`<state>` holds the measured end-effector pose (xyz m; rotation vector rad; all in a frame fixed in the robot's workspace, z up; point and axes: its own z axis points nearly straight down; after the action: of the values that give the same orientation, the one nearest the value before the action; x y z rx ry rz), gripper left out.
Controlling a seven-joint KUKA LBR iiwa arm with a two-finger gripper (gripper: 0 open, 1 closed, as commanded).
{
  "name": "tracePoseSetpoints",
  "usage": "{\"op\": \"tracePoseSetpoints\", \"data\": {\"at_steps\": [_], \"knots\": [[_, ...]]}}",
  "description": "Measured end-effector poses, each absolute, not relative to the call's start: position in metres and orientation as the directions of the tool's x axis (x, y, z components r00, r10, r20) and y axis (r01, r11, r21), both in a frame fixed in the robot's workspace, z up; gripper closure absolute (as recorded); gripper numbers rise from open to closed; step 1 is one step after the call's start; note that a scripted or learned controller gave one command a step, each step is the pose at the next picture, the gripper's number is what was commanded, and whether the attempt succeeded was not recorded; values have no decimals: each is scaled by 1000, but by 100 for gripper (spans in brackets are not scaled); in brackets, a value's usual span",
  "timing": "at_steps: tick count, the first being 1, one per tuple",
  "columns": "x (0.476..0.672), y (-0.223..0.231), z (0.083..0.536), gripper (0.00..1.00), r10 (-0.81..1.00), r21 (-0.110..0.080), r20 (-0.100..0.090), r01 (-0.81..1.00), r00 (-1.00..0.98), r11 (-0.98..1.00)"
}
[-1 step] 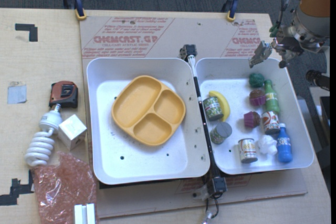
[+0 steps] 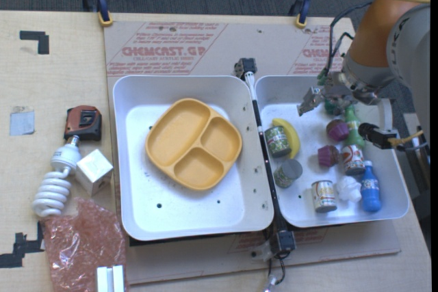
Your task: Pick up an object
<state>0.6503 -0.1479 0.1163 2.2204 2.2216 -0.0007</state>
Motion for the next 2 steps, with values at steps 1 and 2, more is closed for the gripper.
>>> {"op": "tracePoseSetpoints", "data": {"at_steps": [1,2], "knots": [[659,-118,93,0,1000,0,-1,1000,-2,2],[612,-105,93,0,1000,0,0,1000,1,-1]]}}
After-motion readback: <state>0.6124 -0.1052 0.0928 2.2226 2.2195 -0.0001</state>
